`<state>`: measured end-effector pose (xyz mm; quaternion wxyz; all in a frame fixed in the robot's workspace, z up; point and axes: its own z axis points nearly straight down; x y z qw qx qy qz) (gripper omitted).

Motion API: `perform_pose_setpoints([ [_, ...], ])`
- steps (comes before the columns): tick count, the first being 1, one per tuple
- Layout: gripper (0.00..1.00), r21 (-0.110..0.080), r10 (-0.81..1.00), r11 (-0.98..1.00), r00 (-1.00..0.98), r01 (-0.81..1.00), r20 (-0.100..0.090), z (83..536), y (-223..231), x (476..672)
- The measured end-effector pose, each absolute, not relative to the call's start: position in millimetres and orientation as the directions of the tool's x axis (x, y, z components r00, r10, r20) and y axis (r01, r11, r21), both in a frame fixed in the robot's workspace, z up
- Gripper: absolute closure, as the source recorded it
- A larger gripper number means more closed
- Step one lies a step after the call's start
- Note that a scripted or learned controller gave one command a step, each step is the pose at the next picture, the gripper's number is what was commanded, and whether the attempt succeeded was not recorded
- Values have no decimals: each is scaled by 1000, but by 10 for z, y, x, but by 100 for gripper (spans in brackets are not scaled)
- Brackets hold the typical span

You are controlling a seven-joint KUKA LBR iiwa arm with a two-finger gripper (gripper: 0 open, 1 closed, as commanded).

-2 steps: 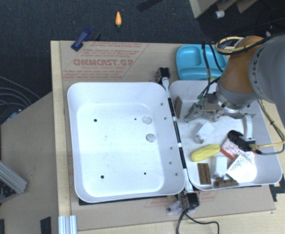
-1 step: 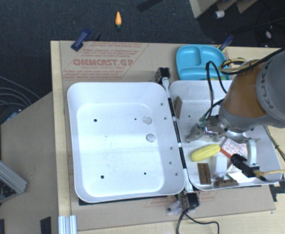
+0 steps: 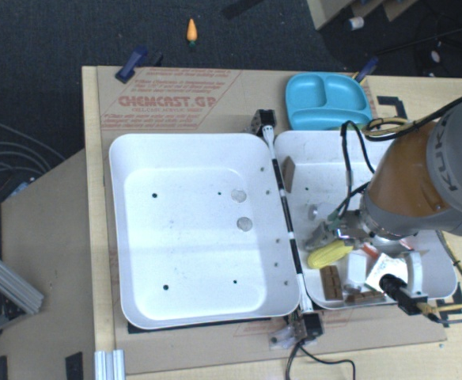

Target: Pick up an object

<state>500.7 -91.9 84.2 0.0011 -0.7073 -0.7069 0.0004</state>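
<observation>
Bench [image 3: 176,101], a tan board printed with red lettering, bearing two shallow white bins side by side: left bin [image 3: 136,212], right bin [image 3: 310,145]. A blue divided tray [image 3: 326,101] lies behind the right bin.

Arm [image 3: 452,165]: bulky rounded grey casing, with part of a dark lettered logo near the right edge.
Band [image 3: 405,176]: broad orange-brown ring just below the grey casing.
Wrist flange [image 3: 389,222]: lighter grey metallic collar under the band.
Cable [image 3: 354,161]: thin, black, looping over the band's left side.
Gripper [image 3: 343,232]: small metallic parts; detail blurred.
</observation>
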Motion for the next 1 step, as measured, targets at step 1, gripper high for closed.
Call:
perform_pose_setpoints([
  [1, 100, 0, 1000, -1, 1, 1000, 1, 940, -915, 5012],
])
